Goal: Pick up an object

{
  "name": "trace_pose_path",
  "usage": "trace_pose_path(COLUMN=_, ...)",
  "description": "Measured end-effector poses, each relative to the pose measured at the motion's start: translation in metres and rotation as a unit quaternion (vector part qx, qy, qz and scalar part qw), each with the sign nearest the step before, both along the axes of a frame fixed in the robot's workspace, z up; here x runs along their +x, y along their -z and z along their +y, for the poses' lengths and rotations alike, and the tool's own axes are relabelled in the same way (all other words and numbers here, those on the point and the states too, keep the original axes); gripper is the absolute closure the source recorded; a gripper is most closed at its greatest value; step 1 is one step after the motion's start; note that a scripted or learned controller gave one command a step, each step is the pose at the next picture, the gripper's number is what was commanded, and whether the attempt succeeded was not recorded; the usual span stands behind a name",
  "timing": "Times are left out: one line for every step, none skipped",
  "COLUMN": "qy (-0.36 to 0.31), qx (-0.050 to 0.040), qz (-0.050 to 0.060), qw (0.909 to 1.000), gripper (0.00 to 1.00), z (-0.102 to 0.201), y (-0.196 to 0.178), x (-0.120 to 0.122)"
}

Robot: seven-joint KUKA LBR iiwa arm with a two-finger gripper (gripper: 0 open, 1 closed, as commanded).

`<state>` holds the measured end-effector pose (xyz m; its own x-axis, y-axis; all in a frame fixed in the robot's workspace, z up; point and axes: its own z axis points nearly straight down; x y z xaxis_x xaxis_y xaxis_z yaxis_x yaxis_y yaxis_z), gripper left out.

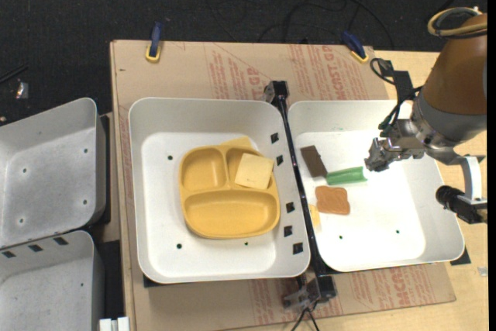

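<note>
- Green block (346, 176) lies in the right bin (403, 244), beside a brown block (313, 160) and an orange piece (332, 201).
- My gripper (377, 158) hovers just right of it; whether my jaws are spread, I cannot tell.

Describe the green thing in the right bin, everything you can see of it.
The green stick is a short, bright green bar, plastic by its look, lying flat and nearly crosswise on the right bin floor. Its left end sits close to the brown block, above the orange piece. The gripper hovers by its right end.
</note>
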<state>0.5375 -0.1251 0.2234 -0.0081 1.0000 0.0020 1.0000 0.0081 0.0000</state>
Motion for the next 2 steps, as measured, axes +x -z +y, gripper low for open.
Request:
trace_pose_path(qy=0.000, qx=0.0000, qz=0.000, qw=1.0000, gripper=1.00, z=0.055, y=-0.005, x=0.000)
trace_pose_path(qy=0.000, qx=-0.0004, qz=-0.001, qw=1.0000, gripper=1.00, z=0.111, y=-0.015, x=0.017)
